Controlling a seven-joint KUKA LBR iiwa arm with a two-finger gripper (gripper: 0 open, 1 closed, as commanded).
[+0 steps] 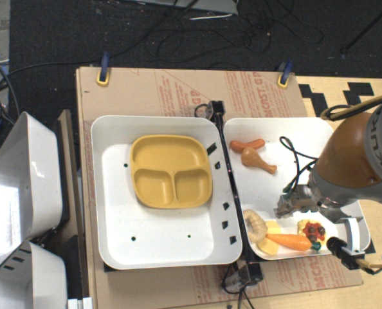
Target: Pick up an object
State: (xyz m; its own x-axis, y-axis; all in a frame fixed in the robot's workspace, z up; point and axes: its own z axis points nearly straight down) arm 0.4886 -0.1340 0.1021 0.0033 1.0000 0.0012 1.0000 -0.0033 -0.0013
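The right bin holds several toy foods. An orange sausage and a tan drumstick lie near its far left. Along the front lie a pale bread piece, a yellow cheese slab, an orange carrot and a yellow piece with red and green bits. My gripper hangs low over the bin floor, just behind the carrot and the cheese. Nothing is visibly held.
The left bin holds a yellow divided plate. A black cable loops over the right bin's floor towards the wrist. The arm's orange band covers the bin's right side. Clamps sit at the board's far edge.
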